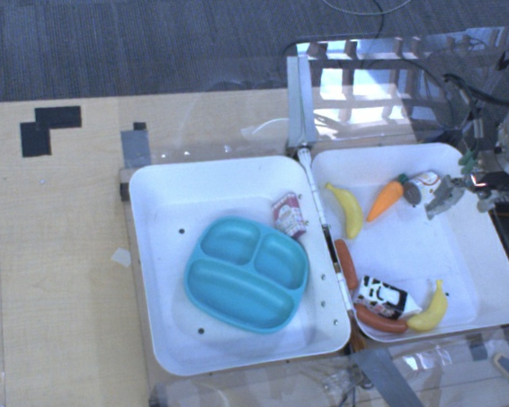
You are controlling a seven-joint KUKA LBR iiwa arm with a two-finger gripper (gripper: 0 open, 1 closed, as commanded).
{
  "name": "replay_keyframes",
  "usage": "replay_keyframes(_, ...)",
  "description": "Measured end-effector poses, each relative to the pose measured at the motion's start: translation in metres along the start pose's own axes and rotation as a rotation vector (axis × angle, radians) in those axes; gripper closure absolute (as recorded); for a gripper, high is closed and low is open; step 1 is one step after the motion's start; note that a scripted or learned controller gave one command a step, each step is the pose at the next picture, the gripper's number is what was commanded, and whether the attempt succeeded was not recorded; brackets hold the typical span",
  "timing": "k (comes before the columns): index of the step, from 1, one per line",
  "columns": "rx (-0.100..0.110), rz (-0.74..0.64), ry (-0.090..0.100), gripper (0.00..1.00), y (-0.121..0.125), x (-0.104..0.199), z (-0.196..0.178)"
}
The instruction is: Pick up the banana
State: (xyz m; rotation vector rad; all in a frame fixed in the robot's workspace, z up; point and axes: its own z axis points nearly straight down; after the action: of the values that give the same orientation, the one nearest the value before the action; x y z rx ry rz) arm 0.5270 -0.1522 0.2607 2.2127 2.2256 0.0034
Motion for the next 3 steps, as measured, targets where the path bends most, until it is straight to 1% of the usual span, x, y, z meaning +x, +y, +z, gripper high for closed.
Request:
replay_keyframes(1,-0.003,0.116,-0.001,0.00,0.024,-0.027,-0.023)
replay_keyframes(2,0.003,0.119,0.000,0.00,-0.021,-0.047,0.126)
replay_keyframes(3,-0.009,-0.145,-0.003,0.00,-0.037,-0.038,0.171)
